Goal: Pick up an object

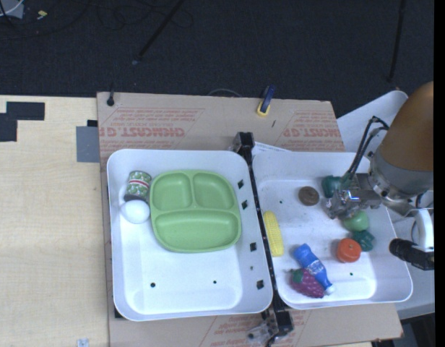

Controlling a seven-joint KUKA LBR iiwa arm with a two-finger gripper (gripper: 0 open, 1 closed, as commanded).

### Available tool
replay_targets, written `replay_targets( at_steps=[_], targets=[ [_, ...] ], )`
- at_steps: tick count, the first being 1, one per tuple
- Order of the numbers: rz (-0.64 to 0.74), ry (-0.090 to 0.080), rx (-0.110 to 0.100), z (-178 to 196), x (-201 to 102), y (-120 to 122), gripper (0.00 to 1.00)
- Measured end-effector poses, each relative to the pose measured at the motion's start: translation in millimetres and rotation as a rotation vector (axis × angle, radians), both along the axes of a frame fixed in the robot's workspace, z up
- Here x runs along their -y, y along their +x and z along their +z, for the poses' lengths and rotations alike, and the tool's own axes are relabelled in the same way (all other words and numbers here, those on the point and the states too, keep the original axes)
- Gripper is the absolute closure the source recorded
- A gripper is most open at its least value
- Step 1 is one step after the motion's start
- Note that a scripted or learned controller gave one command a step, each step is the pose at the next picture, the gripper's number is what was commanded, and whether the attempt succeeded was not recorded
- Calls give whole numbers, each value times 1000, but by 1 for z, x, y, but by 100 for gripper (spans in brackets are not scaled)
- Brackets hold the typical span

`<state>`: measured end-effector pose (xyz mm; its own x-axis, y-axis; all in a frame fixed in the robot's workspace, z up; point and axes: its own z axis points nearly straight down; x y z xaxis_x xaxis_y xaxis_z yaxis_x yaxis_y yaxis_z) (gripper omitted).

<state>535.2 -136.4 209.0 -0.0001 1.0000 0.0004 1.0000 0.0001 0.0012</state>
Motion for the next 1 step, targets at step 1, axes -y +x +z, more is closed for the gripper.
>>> replay_targets(
  at_steps=[1],
  targets=[
    [0, 0, -1, 19, 1, 0, 100]
  ],
)
